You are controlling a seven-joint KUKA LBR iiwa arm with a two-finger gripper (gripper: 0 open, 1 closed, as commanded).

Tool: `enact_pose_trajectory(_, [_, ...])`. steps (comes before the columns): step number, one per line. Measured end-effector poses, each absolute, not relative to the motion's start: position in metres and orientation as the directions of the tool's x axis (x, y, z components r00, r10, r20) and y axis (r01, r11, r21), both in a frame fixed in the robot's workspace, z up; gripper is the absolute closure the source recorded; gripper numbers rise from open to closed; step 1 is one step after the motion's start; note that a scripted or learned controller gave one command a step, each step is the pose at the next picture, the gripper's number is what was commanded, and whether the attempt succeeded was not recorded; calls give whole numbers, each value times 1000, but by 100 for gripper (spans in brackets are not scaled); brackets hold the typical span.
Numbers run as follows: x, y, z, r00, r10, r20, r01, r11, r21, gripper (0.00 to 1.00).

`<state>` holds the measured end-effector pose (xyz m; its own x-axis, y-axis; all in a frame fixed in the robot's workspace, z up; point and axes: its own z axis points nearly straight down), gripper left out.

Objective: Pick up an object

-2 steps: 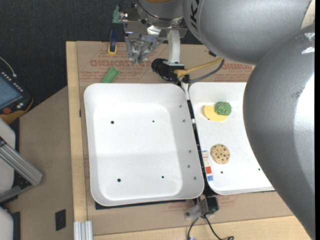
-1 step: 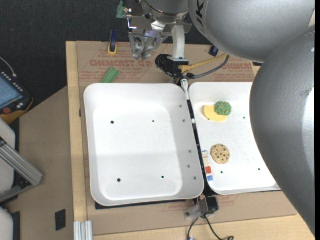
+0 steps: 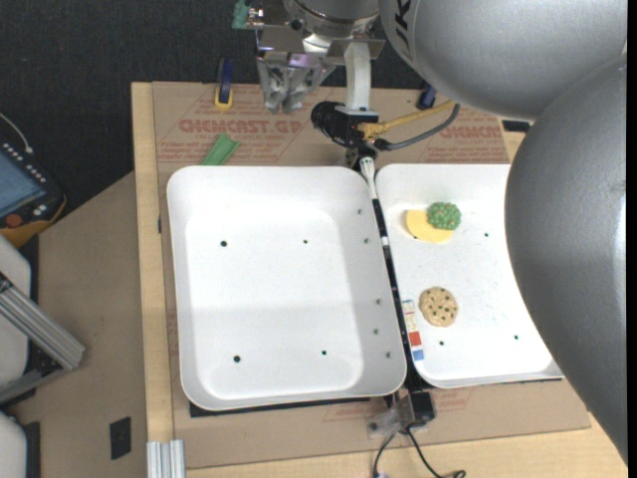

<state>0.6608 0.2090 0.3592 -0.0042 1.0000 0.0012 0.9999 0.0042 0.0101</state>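
- Two-finger pincer (image 3: 287,96): hangs at the top of the camera view, above the brown cardboard-coloured bench board (image 3: 299,132), beyond the far rim of the bins. Its grey fingers (image 3: 277,90) point downward; whether they are parted or closed cannot be told, and nothing is visible between them.
- Grey arm with orange band (image 3: 518,38): fills the upper right, reaching the pincer from the right.
- Left shallow white plastic bin (image 3: 199,267): lies below and nearer the camera than the pincer, its far rim near the fingertips but apart from them.
- Right shallow white plastic bin (image 3: 478,357): lies below and to the right of the pincer, touching the left bin along their shared edge.
- Round green knobbly object (image 3: 444,215): rests in the right bin, well to the lower right of the pincer, overlapping a flat yellow piece (image 3: 424,229).
- Round tan cookie with dark chips (image 3: 438,307): lies in the right bin, nearer the camera than the green object and farther from the pincer.
- Small green flat strip (image 3: 219,149): lies on the bench board, just to the lower left of the pincer.
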Motion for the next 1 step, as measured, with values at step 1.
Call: enact_pose_trajectory(1, [661, 210, 370, -5, 1000, 1, 1000, 5, 13, 100])
